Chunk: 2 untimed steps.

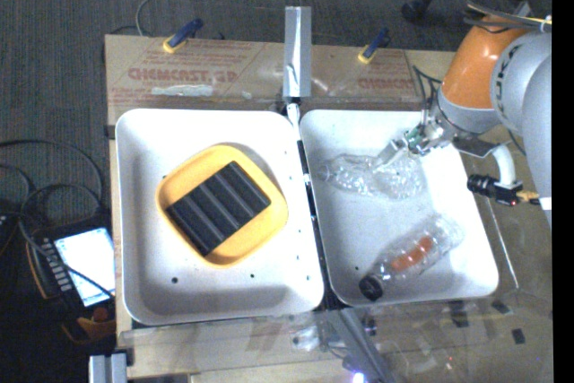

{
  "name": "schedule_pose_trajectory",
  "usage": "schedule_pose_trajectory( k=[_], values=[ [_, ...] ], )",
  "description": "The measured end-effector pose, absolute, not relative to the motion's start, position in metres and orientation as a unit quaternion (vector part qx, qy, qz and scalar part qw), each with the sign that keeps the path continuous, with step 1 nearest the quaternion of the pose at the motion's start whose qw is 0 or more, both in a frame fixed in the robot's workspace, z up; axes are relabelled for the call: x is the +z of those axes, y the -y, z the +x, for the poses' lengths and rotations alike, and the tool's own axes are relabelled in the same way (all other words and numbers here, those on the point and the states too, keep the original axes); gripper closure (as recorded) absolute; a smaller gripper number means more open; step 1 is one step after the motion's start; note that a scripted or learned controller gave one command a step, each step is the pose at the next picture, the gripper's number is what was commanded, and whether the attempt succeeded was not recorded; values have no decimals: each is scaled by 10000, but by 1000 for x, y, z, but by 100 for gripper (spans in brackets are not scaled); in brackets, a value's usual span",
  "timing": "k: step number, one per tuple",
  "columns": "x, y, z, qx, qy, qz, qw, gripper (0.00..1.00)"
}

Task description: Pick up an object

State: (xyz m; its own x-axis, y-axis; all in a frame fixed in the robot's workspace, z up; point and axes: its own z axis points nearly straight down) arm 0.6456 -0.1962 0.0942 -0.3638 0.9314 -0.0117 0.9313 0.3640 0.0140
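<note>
Clear crumpled plastic wrap (372,175) lies in the upper part of the right bin (475,282), where the arm's claw (411,142) meets its upper right edge; whether the claw is grasping it cannot be told from above. A clear plastic bottle (414,256) with a black cap lies nearer the front. In the left bin (143,282) sits a yellow-and-black tray (222,204).

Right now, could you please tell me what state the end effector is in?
End effector: cannot be told; it sits low in the right bin, at the crumpled clear plastic, and nothing is visibly held.
</note>
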Motion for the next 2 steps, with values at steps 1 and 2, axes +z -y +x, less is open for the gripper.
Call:
schedule_pose_trajectory(
  k=[1, 2],
  values=[
    [94, 218, 597, 25, -8353, 5498, 75, 0],
    [94, 167, 562, 13, -8470, 5316, 96, 0]
  ],
)
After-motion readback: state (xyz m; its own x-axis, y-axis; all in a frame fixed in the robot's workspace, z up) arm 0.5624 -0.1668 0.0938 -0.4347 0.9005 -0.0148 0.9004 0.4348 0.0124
